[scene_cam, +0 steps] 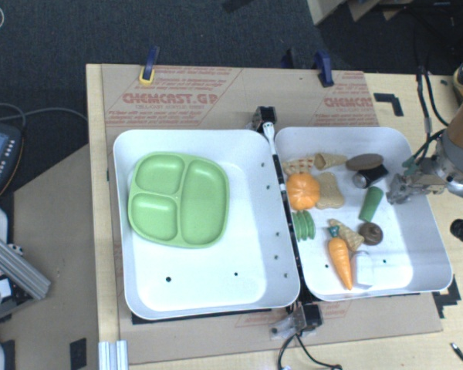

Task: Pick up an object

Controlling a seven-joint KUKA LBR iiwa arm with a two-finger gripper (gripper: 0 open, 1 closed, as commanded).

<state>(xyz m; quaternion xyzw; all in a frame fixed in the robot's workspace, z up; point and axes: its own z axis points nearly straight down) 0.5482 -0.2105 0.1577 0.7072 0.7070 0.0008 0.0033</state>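
Observation:
The right bin (424, 245) holds several toy foods: an orange (302, 191), a carrot (340, 259), a green cylinder (370, 203), a ribbed green piece (304, 225), a brown oval (364, 162), a small dark round piece (370, 233) and beige pieces (332, 193). My gripper (403, 186) hangs over the right side of this bin, just right of the green cylinder and below the brown oval. Nothing can be seen held in it.
A green divided plate (179, 199) lies in the left bin (216, 284). The arm's wrist (451, 168) and its cables (426, 106) come in over the bench's right edge. Blue and yellow clamps (148, 68) grip the board's far edge.

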